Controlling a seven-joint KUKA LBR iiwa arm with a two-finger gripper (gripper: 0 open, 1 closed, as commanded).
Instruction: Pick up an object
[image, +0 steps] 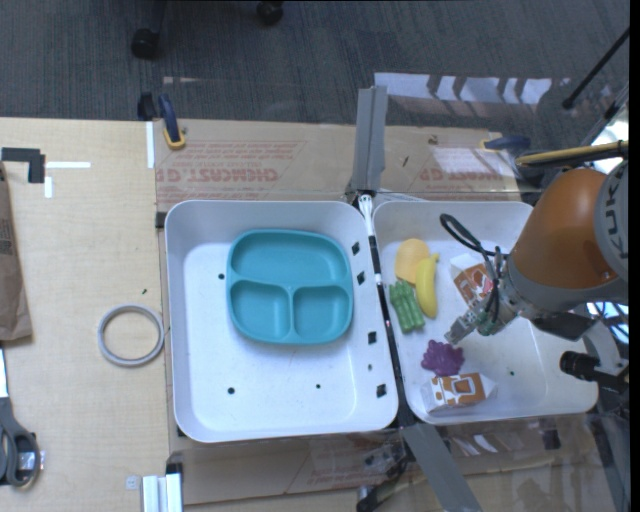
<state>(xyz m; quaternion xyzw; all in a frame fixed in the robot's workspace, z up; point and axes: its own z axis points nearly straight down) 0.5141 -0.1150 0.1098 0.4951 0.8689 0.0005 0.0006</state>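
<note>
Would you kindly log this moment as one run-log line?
end effector: right bin, just above grapes | holding: nothing seen | tray: left bin

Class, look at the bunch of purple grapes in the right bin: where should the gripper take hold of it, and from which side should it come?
Probably from straight above, closing across the middle of the purple grapes. The bunch lies low on the floor of the right bin, clear of the green vegetable and the small carton, so fingers have room on either side. The gripper hangs just above and to the right.
</note>
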